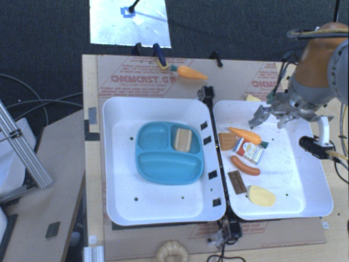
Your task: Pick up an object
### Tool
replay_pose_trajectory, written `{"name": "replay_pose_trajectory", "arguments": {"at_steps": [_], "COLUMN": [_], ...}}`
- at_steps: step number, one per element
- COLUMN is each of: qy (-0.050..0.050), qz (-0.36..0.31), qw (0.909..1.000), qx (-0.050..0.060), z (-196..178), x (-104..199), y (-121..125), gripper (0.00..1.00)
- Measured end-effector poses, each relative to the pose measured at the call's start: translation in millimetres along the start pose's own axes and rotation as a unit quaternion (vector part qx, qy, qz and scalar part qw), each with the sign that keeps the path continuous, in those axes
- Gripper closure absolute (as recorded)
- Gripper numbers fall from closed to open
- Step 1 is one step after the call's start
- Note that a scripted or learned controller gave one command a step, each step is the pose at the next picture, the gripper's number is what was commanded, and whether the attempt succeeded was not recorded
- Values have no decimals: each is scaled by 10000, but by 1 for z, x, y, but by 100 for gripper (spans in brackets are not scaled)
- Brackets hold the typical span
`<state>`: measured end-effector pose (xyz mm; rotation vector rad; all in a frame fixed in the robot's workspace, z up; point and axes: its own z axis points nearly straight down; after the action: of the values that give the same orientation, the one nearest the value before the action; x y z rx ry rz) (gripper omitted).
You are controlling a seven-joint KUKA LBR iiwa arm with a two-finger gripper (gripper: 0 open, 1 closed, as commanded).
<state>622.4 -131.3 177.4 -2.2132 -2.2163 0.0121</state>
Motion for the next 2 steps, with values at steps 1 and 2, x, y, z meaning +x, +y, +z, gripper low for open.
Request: {"name": "replay_pose_trajectory", "arguments": {"at_steps": [1, 2], "qy": [-8, -8], "qz": [-9, -22], "qw": [10000, 10000], "qx": [-68, -57], "z": [-8, 35], "x": [0, 1], "y": [3, 10], "gripper": [0, 0]}}
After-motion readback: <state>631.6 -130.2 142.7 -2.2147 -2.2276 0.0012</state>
